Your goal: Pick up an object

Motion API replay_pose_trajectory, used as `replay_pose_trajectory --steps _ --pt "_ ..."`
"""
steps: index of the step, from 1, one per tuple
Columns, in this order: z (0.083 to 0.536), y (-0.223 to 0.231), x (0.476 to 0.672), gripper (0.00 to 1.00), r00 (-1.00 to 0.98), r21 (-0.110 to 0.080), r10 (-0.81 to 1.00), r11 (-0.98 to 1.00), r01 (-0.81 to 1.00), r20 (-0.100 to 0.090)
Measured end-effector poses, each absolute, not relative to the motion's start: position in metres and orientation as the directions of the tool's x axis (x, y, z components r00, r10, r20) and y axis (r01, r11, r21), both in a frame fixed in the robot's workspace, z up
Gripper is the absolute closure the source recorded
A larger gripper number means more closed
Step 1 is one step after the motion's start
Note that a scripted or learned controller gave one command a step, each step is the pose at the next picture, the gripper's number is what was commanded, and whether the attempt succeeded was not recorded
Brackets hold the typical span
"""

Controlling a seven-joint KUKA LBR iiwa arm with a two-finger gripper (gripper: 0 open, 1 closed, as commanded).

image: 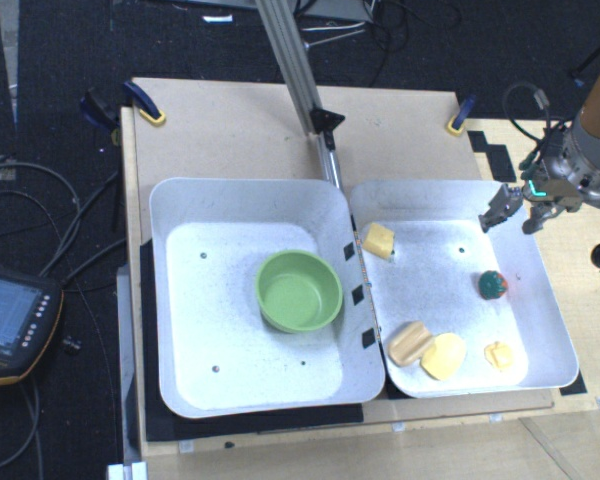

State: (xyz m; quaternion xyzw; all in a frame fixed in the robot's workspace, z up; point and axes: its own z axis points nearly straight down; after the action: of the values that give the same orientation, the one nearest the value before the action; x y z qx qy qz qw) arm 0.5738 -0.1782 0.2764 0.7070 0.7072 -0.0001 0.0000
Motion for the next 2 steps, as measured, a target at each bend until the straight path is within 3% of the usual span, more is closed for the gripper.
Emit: replay_pose_trajectory --steps 1,2 --pt "0.276 -0.178 0.574 0.0 0.0 0.0 1.0 0.0 1.0 0.0" --pt "0.214 -0.18 0.571 0.0 0.0 -0.005 1.0 0.0 1.0 0.001"
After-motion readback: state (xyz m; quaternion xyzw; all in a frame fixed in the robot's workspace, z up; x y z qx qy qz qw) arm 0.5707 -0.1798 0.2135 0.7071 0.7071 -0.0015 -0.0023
